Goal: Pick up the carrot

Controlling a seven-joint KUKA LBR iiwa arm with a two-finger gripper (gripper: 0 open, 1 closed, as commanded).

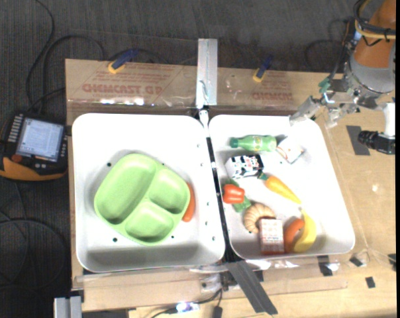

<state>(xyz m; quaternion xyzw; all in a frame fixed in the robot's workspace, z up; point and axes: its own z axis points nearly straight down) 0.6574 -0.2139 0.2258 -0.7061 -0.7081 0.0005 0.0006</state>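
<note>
- The carrot (280, 187) is a short tapered toy piece, orange at its thick end and yellow-orange toward its tip, with a small green stub at the thick end.
- It lies flat in the right white bin (336, 177), about mid-bin, thick end toward the bin's far-left, tip toward its near-right edge.
- Just beside its thick end sits a small black-and-white patterned carton (244, 166); farther toward the far edge lies a green plastic bottle (253, 142) on its side.
- The grey arm with its orange band (374, 42) stands past the right bin's far-right corner; the two-finger gripper (316, 109) hangs over that corner's rim, well apart from the carrot.
- The gripper's parts are small and blurred; whether it is wide or narrow cannot be told, and nothing is seen held in it.
- The left white bin (84, 177) carries a light green divided plastic tray (142, 197). An orange object (189, 204) lies at the tray's right side, partly covered by the tray; its kind cannot be made out.
- At the right bin's near edge, a red-and-white box (271, 236) overlaps a tan round item (256, 215) and an orange round item (293, 233), so their outlines are partly hidden.
</note>
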